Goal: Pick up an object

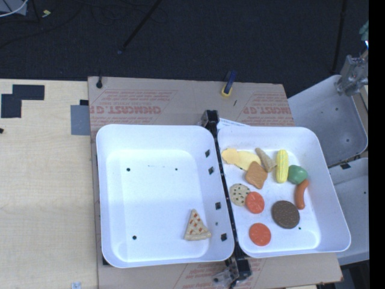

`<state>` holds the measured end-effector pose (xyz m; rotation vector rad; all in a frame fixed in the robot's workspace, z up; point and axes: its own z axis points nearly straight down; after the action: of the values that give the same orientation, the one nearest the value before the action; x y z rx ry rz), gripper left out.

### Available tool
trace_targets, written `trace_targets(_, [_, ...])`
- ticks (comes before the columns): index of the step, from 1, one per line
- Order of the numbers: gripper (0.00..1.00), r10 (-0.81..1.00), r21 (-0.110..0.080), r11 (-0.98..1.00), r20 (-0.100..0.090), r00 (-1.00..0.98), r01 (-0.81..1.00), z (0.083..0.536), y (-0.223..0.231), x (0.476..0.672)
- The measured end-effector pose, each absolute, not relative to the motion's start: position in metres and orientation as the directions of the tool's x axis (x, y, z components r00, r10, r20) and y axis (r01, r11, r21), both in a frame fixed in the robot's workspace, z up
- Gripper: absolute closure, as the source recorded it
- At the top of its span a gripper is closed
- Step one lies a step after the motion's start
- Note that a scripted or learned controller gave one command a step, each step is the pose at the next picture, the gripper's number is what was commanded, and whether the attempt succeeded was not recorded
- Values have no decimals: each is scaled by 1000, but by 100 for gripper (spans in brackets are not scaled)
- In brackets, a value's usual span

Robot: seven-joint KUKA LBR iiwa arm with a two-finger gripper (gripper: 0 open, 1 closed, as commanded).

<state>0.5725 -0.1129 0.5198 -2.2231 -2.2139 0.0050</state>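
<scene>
**Lot: toy food in two bins, none yet picked**

Pincer (352, 77) stood at the far right edge, beyond the back corner of the right bin (319, 221); whether apart or together, I could not tell. Nearest candidates were the corn cob (281, 165), long axis running up the view, the green piece (297, 174) just beside it and the sausage (301, 194) below. All lay down and left of the pincer, well apart from it. A pizza slice (197, 226) lay alone in the left bin (150, 185) (farthest off, but least crowded).
</scene>
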Motion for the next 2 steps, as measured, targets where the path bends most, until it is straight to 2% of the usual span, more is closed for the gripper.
trace_targets(1, [100, 1000, -3, 0, 0, 0, 1000, 512, -157, 562])
trace_targets(2, [100, 1000, 2, -1, -2, 1, 1000, 539, -182, 616])
